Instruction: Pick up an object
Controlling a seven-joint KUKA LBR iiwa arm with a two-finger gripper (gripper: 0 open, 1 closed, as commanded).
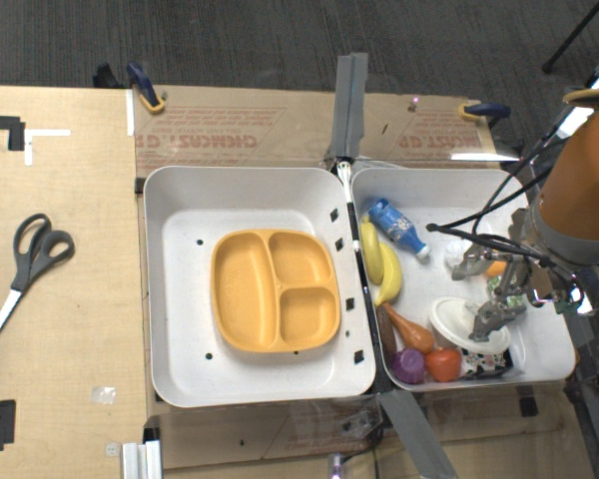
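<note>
Plywood bench [60, 367] carries 2 white bins; take the yellow divided plate [276, 289] in the left bin [170, 297] as landmark. Right of it, across the shared wall, the right bin [459, 183] holds a banana [381, 263], blue bottle [397, 228], carrot [407, 329], purple piece [409, 365], tomato [442, 364] and white cup [453, 321]. Farthest right, the gripper [487, 295] hangs low over that cup; whether it grips anything, I cannot tell. Judging by this, no object is lifted yet.

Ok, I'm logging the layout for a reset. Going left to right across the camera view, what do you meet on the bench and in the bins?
Scissors → yellow divided plate in the left bin → banana → purple object → white bowl → gripper in the right bin.
</note>
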